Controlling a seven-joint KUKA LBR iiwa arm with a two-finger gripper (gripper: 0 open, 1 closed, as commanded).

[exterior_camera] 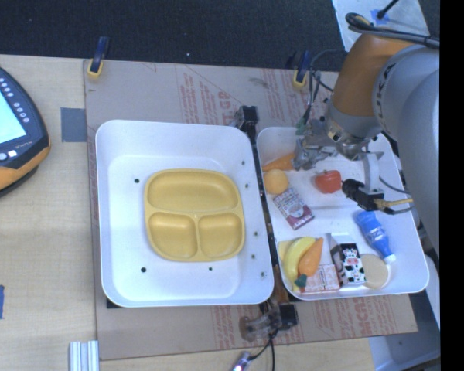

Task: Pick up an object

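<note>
Tomato [328, 181] (partly hidden?) beside end effector [308, 158]

We see a robotics lab or test bench rather than a home. A sheet of brown printed cardboard [216, 83] is fixed to the pale wooden bench [31, 269] with blue-and-yellow spring clamps [97, 59]. An orange-and-grey handheld control pendant with a lit screen [6, 134] lies at the left. Two shallow white plastic bins [116, 284] sit side by side, with loose cables [255, 354] trailing at the front edge.
</note>
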